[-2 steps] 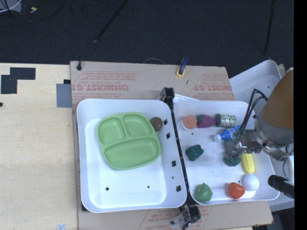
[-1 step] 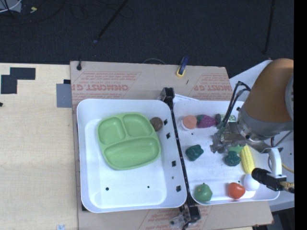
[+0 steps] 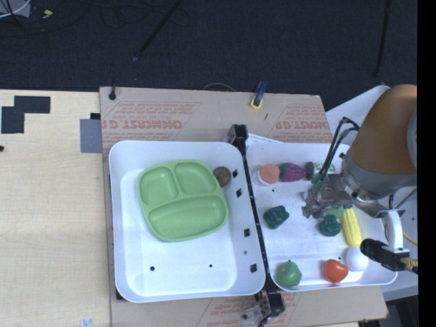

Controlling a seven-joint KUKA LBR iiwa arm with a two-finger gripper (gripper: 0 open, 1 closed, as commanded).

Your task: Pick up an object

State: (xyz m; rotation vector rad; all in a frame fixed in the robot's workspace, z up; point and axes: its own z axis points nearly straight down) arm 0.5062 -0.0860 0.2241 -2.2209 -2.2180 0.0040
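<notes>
Gripper (image 3: 315, 206) low inside right bin (image 3: 300, 251), hanging off the grey-and-orange arm (image 3: 381, 142) that reaches in from the right. Finger state: cannot tell, metal blurs together at this slant. Nothing visibly held.

Largest first. Left bin (image 3: 129, 251) carries a green divided plate (image 3: 182, 199), with a small brown ball (image 3: 222, 176) just beside the plate's upper right corner. Right bin holds the pick candidates: yellow corn (image 3: 351, 227) and a dark green piece (image 3: 330, 225) close under the wrist, another dark green piece (image 3: 276, 216) near the bin's middle, purple item (image 3: 293, 172) touching an orange-pink round item (image 3: 269, 174) near the far wall, green apple-like fruit (image 3: 289, 274), red tomato-like item (image 3: 335, 270) and white egg shape (image 3: 355, 258) along the near wall.

Step, as I judge it: approach or descent, no grasp shown. Nearest target looks to be the dark green piece beside the corn. Next move calls for centring over one item, clear of the corn, then closing.
</notes>
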